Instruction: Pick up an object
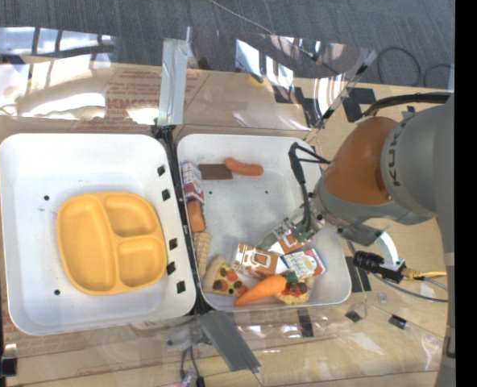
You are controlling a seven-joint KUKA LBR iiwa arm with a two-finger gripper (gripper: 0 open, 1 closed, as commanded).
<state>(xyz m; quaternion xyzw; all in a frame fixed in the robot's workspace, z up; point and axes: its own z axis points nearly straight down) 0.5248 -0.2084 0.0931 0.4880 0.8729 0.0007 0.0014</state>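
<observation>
The arm [391,172] came in from the right, grey body with that orange band, and hung low over the right bin [246,147] near its right wall. The pincer [296,228] sat right down among the toy food at the front of that bin, tip touching or just above a small printed carton [289,238]. Honestly couldn't tell how wide it was spread or whether it had anything in it, the wrist covered too much. Right bin was pretty crowded along the front: a second little carton [255,260] with orange print, a red and white one [304,262] beside it, a toy carrot [261,289] lying across the front edge, a pizza slice [225,278] to its left, and some berry-topped thing [295,290] just right of the carrot. Up the left wall there was a waffle cone [202,248], an orange stick-like piece [196,215] above it and a red patterned packet [192,182]. Near the back sat a hot dog sausage [244,168] next to a brown chocolate bar [215,172]. The left bin [29,156] held a yellow divided tray [109,242], three compartments, lying flat. Both bins sat side by side on the counter [246,95].
</observation>
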